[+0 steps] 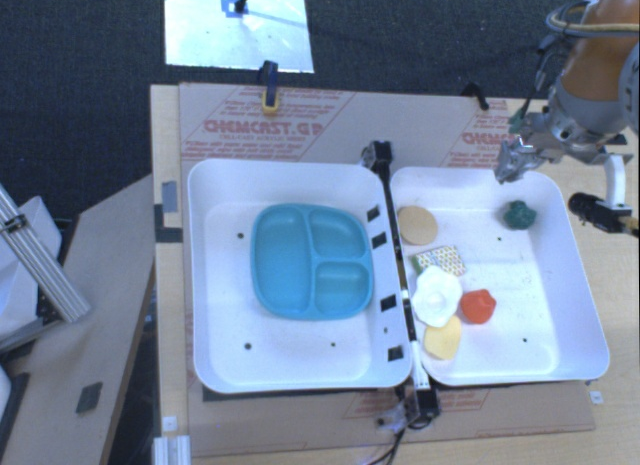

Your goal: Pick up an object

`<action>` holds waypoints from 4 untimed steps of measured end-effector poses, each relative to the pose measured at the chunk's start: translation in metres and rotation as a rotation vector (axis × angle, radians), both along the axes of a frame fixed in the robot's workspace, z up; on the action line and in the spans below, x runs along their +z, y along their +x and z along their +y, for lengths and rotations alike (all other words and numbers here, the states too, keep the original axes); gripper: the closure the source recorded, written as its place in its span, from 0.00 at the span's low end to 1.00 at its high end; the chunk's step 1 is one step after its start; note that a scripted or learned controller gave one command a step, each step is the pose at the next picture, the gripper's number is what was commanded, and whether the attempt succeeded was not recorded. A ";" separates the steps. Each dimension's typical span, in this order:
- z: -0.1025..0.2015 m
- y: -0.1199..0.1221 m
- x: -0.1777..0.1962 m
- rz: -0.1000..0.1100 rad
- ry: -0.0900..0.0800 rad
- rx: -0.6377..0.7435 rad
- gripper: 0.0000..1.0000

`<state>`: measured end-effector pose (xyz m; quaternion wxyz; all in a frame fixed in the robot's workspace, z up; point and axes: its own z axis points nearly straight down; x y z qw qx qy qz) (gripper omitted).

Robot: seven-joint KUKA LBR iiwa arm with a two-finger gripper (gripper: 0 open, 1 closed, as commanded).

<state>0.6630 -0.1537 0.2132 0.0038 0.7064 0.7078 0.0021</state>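
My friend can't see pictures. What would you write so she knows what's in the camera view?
A robot arm's gripper hangs over the back edge of the right white bin, near a green toy. That bin also holds a tan disc, a white piece, a red piece and a yellow piece; the left white bin holds a blue divided plate.

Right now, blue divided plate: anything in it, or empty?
Empty. The blue divided plate lies flat in the left bin, all three compartments showing bare blue.

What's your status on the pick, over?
Gripper above right bin's far edge, nothing between fingers. Green object nearest, just below it. Nothing blocking it.
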 end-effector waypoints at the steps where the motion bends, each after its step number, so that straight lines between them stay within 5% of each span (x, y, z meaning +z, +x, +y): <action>1: 0.000 0.001 0.028 0.003 0.001 0.002 1.00; 4: 0.167 -0.006 -0.001 0.006 0.004 0.008 1.00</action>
